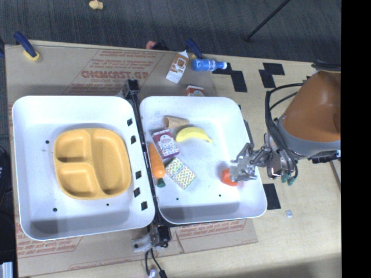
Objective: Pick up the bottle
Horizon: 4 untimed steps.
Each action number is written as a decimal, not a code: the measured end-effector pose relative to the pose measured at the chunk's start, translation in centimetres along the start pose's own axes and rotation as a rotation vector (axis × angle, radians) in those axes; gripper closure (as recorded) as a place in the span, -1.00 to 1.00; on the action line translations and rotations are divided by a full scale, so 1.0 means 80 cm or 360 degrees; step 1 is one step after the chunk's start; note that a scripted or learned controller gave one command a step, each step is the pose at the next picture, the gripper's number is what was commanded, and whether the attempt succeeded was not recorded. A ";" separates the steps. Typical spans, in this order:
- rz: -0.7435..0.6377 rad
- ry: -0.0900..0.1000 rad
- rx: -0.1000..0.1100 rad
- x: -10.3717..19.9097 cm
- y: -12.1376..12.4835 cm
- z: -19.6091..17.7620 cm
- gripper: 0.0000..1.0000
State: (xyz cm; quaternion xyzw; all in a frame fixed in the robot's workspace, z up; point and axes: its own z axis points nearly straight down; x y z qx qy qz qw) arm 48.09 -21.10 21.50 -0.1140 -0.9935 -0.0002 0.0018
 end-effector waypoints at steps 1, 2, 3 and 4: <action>-0.0124 0.0002 -0.0001 0.005 -0.001 0.003 1.00; -0.0279 0.0006 -0.0002 0.006 0.000 0.020 1.00; -0.0191 -0.0007 0.0001 0.005 -0.001 0.014 1.00; -0.0207 -0.0008 0.0001 0.005 -0.001 0.014 1.00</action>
